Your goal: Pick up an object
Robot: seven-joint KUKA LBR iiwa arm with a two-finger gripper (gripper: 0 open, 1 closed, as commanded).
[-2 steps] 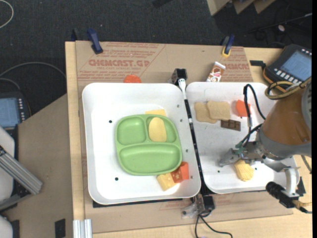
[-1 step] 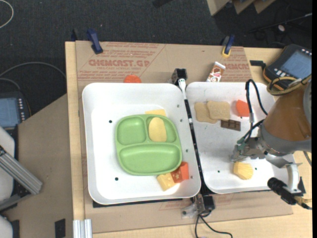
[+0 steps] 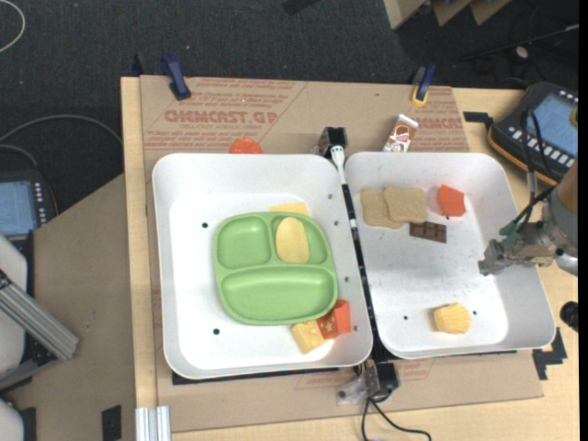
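My gripper point(image 3: 491, 260) hangs at the right side of the right bin point(image 3: 418, 333), low over its floor, with nothing seen between its fingers. A yellow cheese wedge point(image 3: 451, 318) lies below and to its left. At the back of this bin sit two tan bread slices point(image 3: 395, 206), a brown chocolate piece point(image 3: 428, 231) and an orange-red block point(image 3: 450, 200). In the left bin point(image 3: 184, 246) a green divided plate point(image 3: 274, 269) carries a pale yellow piece point(image 3: 291, 240). A yellow block point(image 3: 309, 335) and an orange block point(image 3: 336, 320) rest by the plate's lower right corner.
A small snack packet point(image 3: 401, 134) and an orange disc point(image 3: 244, 146) lie on the board behind the bins. Blue clamps point(image 3: 175, 73) hold the board's back edge. A black and orange pendant point(image 3: 542, 136) sits at the far right.
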